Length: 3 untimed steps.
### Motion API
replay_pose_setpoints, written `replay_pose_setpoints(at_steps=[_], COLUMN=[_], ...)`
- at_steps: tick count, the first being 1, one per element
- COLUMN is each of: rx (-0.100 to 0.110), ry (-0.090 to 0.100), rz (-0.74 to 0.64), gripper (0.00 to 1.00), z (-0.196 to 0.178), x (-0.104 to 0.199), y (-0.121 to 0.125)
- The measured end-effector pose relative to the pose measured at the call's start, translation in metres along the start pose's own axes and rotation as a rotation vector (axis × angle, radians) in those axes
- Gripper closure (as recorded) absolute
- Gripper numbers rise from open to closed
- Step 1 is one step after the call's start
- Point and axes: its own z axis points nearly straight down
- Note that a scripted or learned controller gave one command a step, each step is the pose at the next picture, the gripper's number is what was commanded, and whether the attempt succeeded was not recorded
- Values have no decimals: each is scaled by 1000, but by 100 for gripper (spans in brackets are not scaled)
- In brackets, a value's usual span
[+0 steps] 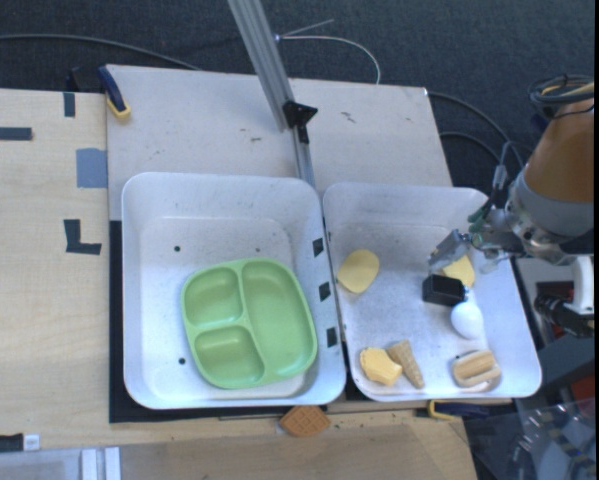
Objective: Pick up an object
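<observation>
**Gripper poised over the right bin's far side**

All places are given relative to the right bin (379, 203). Just outside its near rim, on the bench, a small waffle-patterned biscuit (305, 421) is seen. Inside, along the near wall, a yellow chunk (380, 366), a cone (408, 362) and a hot-dog bun (475, 368) are lined up from left to right. A white egg (467, 320) is found beyond the bun, with a black block (443, 290) touching it on the far side. A pale yellow round piece (358, 270) lies near the bin's left wall. The gripper (462, 251) is held above the bin's right part, over a yellow wedge (460, 271); whether its fingers are apart cannot be told. To the left, a green divided plate (247, 320) is held in the neighbouring bin (149, 268).
</observation>
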Motion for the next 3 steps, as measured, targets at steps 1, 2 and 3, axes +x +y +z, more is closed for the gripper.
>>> replay_pose_setpoints(at_steps=[1, 2, 3], rx=[0, 4, -3], ry=[0, 0, -4], rz=[0, 1, 2], gripper=[0, 0, 0], z=[0, 44, 88], x=[0, -1, -7], y=[0, -1, 6])
